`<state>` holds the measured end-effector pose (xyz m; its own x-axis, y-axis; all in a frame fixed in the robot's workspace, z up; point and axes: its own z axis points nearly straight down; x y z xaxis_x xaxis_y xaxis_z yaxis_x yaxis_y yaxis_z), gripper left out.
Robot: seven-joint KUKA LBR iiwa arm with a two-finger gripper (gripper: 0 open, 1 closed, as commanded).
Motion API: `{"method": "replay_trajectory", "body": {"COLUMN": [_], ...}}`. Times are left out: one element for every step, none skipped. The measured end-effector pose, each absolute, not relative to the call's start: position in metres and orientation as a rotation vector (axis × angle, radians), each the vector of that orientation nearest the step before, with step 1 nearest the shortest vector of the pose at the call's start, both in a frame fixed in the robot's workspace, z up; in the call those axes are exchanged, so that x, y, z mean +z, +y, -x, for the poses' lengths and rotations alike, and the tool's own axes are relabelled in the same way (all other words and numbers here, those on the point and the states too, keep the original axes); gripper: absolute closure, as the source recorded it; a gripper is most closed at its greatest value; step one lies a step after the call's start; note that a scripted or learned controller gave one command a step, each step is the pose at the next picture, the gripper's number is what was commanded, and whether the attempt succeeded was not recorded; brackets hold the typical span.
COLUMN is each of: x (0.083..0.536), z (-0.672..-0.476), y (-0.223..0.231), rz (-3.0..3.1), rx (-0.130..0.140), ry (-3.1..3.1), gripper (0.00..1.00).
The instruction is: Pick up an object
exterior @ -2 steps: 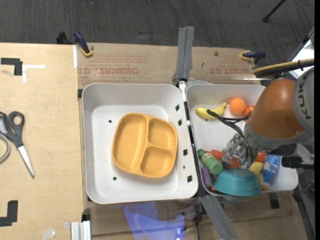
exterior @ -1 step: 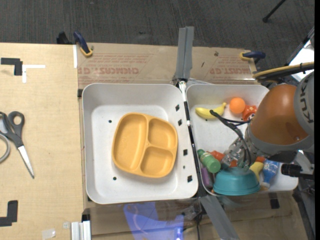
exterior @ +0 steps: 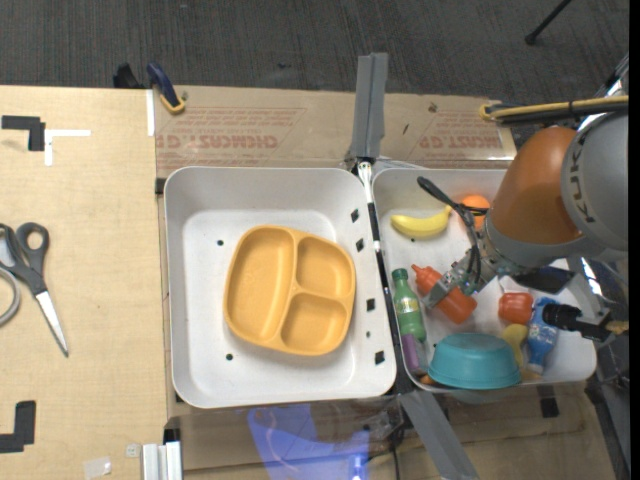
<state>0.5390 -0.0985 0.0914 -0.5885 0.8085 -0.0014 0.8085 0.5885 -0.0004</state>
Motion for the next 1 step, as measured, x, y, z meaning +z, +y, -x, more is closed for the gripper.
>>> {"method": "replay_trajectory", "body": {"x": [0.1912], "z": [-0.4906], "y": [-0.0287], "rz": [-1.527], "rx": [-0.001], "ry": [2.745], "gripper": [1.0]}}
